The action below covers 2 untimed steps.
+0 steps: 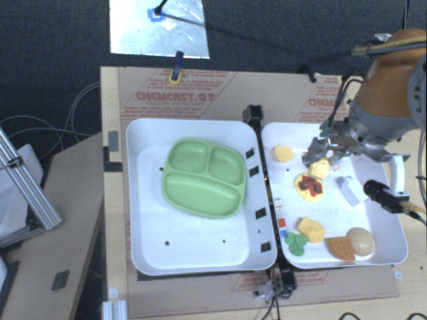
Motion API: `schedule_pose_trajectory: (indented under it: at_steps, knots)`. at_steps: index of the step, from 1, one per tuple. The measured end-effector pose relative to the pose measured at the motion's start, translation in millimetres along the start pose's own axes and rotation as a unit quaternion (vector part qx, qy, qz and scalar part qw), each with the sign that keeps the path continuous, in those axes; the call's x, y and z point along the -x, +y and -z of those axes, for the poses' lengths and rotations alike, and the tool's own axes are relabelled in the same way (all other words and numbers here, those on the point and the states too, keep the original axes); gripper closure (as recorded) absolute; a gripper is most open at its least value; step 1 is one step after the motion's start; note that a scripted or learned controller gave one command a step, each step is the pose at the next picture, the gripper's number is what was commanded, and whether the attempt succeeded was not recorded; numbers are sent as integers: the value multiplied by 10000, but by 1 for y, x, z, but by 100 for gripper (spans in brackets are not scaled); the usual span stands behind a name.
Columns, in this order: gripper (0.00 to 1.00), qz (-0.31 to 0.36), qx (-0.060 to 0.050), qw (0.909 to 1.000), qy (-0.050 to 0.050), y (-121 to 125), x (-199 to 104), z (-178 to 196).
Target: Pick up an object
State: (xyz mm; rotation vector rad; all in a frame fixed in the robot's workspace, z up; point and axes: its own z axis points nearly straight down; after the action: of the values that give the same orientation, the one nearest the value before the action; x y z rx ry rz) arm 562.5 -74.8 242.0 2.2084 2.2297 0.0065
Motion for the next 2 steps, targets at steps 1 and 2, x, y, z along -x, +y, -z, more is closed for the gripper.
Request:
schedule_pose_trajectory:
  at_steps: [1, 2]
  knots:
    - [100, -1, -11, 10000, 1, 27, -47, -17]
    - [100, -5, -6, 10000, 4, 55, -102, -13]
